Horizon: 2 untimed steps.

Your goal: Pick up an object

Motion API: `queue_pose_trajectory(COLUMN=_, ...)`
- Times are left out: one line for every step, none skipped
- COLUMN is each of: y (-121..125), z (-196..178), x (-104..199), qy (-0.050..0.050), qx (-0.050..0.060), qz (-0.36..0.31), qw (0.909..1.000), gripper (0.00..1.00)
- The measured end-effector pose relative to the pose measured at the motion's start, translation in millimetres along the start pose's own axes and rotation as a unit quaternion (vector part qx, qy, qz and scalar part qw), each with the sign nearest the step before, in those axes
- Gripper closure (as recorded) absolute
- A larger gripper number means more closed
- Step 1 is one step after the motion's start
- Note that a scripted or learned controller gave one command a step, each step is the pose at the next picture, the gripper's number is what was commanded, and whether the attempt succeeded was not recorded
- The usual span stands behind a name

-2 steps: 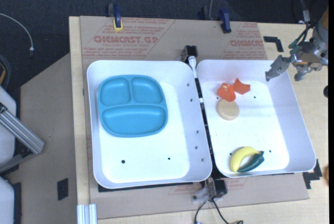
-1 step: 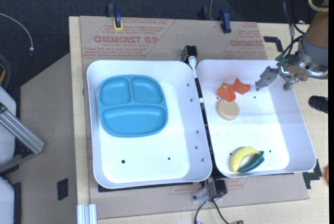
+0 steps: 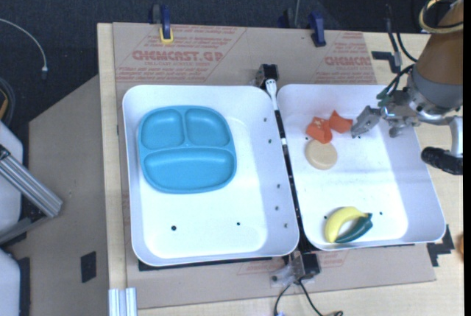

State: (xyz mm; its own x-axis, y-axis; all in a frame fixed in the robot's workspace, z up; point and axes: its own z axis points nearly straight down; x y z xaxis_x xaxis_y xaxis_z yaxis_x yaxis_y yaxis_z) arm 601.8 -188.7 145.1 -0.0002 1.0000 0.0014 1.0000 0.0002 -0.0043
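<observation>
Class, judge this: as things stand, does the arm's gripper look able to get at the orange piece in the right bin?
Probably yes: the gripper hangs just beside the orange piece, with bare right bin floor between them.

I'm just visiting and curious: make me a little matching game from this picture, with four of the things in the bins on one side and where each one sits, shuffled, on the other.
Things:
1. blue divided plate
2. orange piece
3. beige round disc
4. yellow banana

Places:
A. near the front edge of the right bin
B. in the left bin
C. at the back of the right bin, closest to the tool
D. middle of the right bin, just in front of the orange piece

Pairs: 1-B, 2-C, 3-D, 4-A
</observation>
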Motion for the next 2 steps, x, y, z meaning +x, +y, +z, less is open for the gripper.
queue_pose_trajectory(y=2, z=61, x=-6, qy=0.000, qx=0.000, qz=0.000, qw=1.0000, gripper=0.00)
queue_pose_trajectory(y=3, z=47, x=-6, qy=-0.001, qx=-0.003, qz=0.000, qw=1.0000, gripper=1.00)
